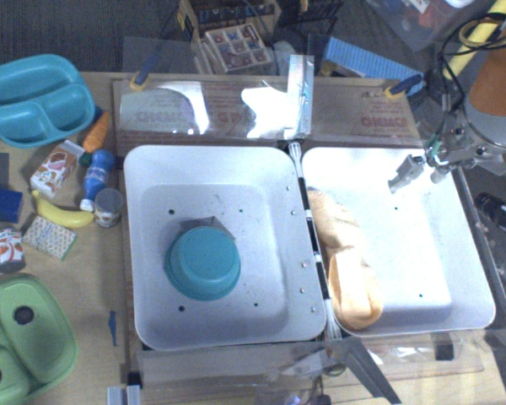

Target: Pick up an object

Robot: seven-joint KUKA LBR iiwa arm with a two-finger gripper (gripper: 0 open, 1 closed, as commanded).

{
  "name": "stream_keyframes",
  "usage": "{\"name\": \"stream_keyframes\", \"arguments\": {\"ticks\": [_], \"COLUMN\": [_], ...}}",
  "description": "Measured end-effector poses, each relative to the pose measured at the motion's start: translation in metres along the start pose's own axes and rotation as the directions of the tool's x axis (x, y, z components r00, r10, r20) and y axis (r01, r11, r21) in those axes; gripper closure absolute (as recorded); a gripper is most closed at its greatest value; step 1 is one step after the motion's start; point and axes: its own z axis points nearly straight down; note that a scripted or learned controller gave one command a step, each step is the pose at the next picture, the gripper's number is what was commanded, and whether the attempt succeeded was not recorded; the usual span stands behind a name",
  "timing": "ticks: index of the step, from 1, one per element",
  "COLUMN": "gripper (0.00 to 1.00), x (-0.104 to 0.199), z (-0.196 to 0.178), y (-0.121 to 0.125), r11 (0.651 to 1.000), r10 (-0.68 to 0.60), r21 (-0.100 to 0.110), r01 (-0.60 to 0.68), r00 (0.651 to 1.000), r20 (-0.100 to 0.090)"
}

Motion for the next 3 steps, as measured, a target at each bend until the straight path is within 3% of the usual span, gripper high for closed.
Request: {"name": "stream_keyframes", "arguments": {"ticks": [1, 2, 3], "gripper": [0.0, 0.0, 0.0], "x": [0.07, 0.089, 0.061], "z": [0.006, 0.083, 0.122], "y": [-0.085, -0.116, -0.052], "r11": [0.992, 0.95, 0.955], "r10": [0.122, 0.311, 0.295], "r21": [0.004, 0.005, -0.006], "r01": [-0.122, -0.311, -0.295], "r00": [0.992, 0.95, 0.955], "r20": [-0.003, -0.002, -0.001]}}
